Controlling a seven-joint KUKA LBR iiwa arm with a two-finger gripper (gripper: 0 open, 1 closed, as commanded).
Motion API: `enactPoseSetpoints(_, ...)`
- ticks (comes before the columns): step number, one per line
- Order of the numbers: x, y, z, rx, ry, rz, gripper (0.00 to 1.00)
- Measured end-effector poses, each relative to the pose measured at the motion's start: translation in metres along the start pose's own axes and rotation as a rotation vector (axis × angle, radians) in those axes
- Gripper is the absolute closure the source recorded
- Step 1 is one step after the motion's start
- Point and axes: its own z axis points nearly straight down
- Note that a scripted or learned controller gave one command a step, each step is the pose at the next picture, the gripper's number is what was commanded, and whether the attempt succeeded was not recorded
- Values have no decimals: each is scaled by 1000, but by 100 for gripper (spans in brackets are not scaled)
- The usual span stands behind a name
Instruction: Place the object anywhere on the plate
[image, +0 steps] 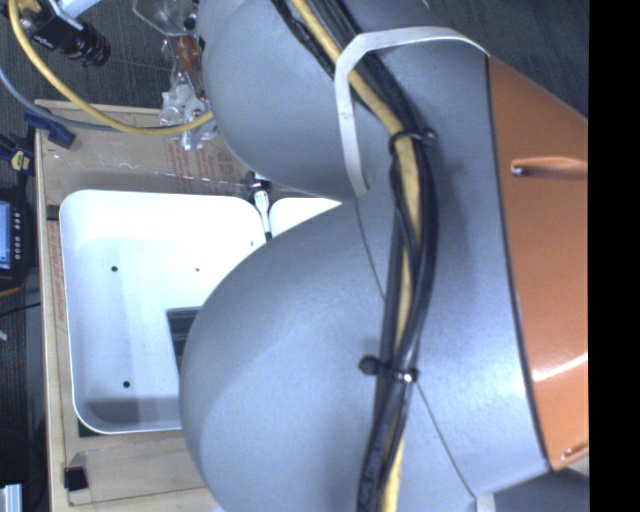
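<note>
My grey arm (330, 330) fills the middle and right of the camera view, with its orange band (540, 260) at the far right and a cable bundle (400, 300) running down it. It hides the right bin and much of the left bin (90, 300). A small dark grey shape (182, 328) peeks out from under the arm's edge on the left bin's floor. I cannot tell what it is.
The left bin's white floor (130, 290) shows a few small dark dots. A sliver of the right bin's rim (305, 208) appears past the divider. Yellow cable (110, 120) and clutter lie on the wooden bench beyond the bins.
</note>
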Motion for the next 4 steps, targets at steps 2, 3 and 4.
enactPoseSetpoints(2,-160,-40,1,3,-9,-396,100)
enactPoseSetpoints(3,-117,2,1,5,-10,-466,100)
enactPoseSetpoints(4,-174,54,128,6,-12,-485,100)
